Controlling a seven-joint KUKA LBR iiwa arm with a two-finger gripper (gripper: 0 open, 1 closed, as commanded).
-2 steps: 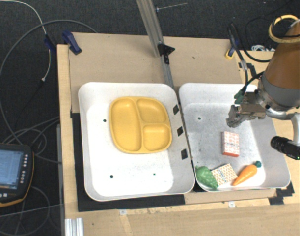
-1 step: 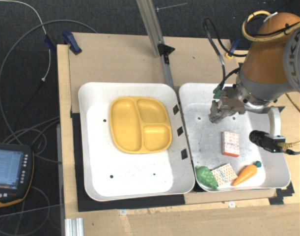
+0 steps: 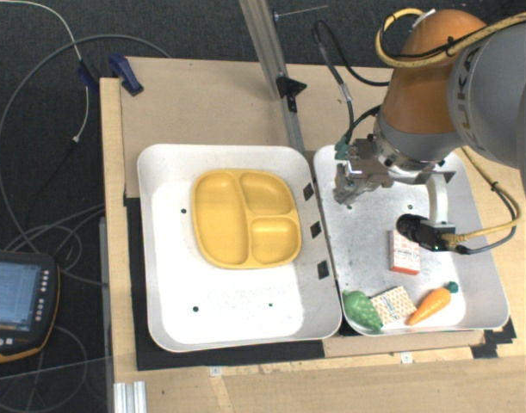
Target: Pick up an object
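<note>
My gripper [image 3: 349, 189] hangs over the upper left part of the right bin [image 3: 366, 248], with nothing visible between its fingers. Below it and to the right lies a small red and white box [image 3: 405, 253]. Along the bin's front edge sit a green vegetable toy [image 3: 361, 309], a patterned cracker-like square [image 3: 392, 304] and an orange carrot [image 3: 430, 305]. All of these lie apart from the gripper.
The left bin [image 3: 168, 231] holds a yellow divided plate [image 3: 245, 218]. A black sensor with a yellow cable [image 3: 422, 231] hangs off the arm above the small box. A metal pole [image 3: 267, 41] rises behind the bins. A tablet [image 3: 17, 295] lies off the bench at left.
</note>
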